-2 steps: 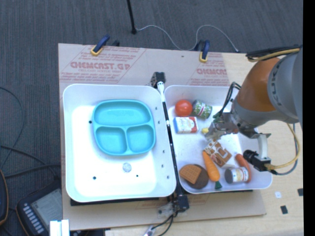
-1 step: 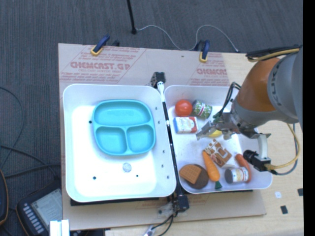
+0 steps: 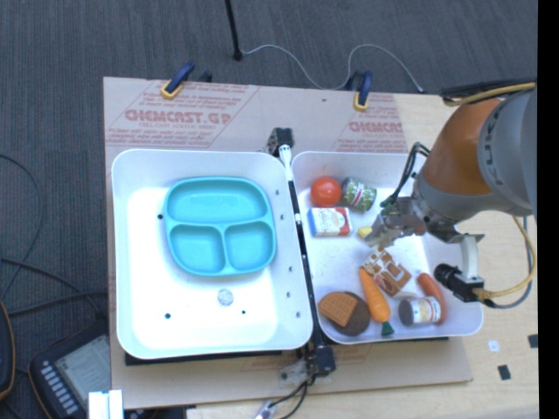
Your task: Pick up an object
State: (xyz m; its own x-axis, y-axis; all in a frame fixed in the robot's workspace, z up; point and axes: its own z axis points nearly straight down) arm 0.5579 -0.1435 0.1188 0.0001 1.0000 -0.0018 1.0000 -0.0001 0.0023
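Claw point(image 3: 384, 230) sits low in the right bin point(image 3: 395, 162), centre-right of frame; can't tell how far open it is or whether it has hold of anything, too small and cluttered. Just below it: waffle-pattern block point(image 3: 388, 271), close, contact unclear. Left of claw: red-and-white carton point(image 3: 330, 222), near. Upper left of it: tomato point(image 3: 326, 190) and green can point(image 3: 358, 194), side by side near the bin's top edge. Lower down: carrot point(image 3: 375, 294) lying diagonal, brown cookie point(image 3: 343, 312) against the bottom rim, small jar point(image 3: 420, 311) on its side and red sausage point(image 3: 431, 287) by the right rim. Lower half crowded; open floor is mainly the upper right corner. Left bin point(image 3: 138, 260) holds a blue divided plate point(image 3: 220, 225), wide bare margin around it.
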